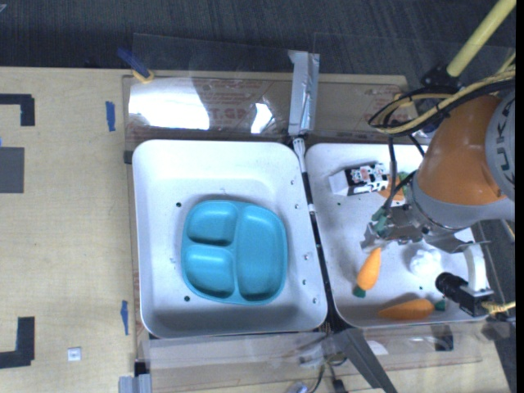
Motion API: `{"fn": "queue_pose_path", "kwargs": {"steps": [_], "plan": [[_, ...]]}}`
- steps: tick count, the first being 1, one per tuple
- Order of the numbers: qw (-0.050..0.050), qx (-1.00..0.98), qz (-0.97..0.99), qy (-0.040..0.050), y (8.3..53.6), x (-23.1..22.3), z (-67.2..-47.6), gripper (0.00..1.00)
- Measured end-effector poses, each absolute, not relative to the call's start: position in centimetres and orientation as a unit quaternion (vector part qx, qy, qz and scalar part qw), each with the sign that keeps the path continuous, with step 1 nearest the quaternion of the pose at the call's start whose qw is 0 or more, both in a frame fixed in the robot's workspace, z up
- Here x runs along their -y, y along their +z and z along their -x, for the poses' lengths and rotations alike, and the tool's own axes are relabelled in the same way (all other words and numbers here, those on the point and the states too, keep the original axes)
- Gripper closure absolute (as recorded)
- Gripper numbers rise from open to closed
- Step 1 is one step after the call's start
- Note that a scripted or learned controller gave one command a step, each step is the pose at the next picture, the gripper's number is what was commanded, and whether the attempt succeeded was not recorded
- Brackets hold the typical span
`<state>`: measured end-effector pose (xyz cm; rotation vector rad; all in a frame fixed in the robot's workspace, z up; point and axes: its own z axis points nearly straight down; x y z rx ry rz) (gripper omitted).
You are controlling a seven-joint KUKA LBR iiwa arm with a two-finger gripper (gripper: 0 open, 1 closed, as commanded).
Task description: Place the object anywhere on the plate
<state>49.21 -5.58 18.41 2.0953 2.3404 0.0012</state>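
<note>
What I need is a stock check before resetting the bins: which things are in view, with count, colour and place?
bench: 1, pale wood, under both bins
bins: 2, white, side by side
plate: 1, blue, divided into compartments, in the bin on the view's left
carrots: 2, orange with green ends, in the view's right bin; one slanted under the gripper, one along the near wall
small item: 1, white with black and orange, far part of the right bin; too small to identify
white lump: 1, white, right bin, beside the gripper; unclear what it is
arm: 1, grey with orange band, entering from the view's right
gripper: 1, over the right bin
</note>
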Motion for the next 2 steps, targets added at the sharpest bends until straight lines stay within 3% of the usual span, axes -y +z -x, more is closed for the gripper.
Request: {"fn": "queue_pose_path", "kwargs": {"steps": [1, 2], "plan": [[0.000, -0.753, -0.658, 0.0002, 18.4, 0.4, -56.1, 1.00], [-0.001, -0.782, -0.623, -0.0006, 18.4, -0.1, -47.9, 1.00]]}}
